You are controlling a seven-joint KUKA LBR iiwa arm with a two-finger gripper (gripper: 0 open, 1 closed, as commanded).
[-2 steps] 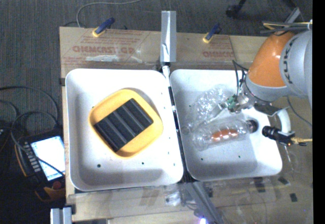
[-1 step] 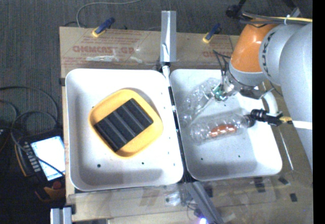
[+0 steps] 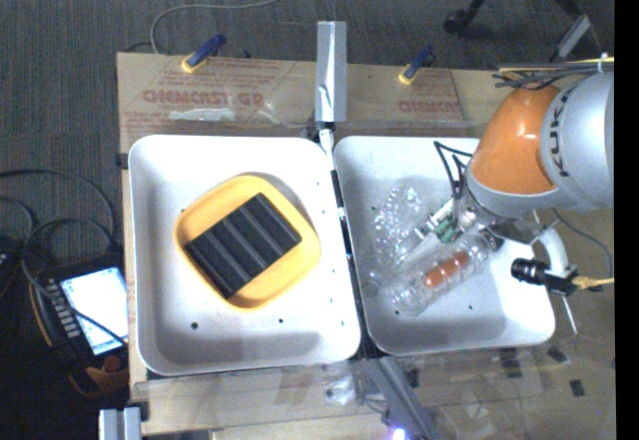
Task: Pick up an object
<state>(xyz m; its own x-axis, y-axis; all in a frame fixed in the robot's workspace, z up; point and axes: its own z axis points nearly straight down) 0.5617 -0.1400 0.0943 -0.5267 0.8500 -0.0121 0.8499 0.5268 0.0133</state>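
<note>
Pick not done yet, as far as can be judged. Arm (image 3: 539, 144) reaches in from the right and hangs over the right bin (image 3: 519, 328), w/ its orange band above the bin's right half. The hand (image 3: 451, 220) sits low in that bin, just under the wrist, right by the top end of a clear bottle (image 3: 444, 273). Can't tell the hand's state: the wrist covers most of it, so no call on apart, together or clamped.

Bottle lies on its side on the bin floor, tilted, w/ a reddish patch inside. It looks to rest on the floor, not lifted. Just left of it lies a crumpled clear plastic piece (image 3: 399, 214), also on the floor, touching or nearly touching the bottle; can't tell which.

Left bin (image 3: 160, 328) holds a yellow tray (image 3: 250, 240) w/ a dark ribbed insert, well apart from the hand. Both bins sit on the surface (image 3: 220, 94).

Judgement: approach prob. done, bottle or plastic the likely target. Left: confirm the grip and lift clear of the bin. Clear, slick items, so a slip is a fair risk.
</note>
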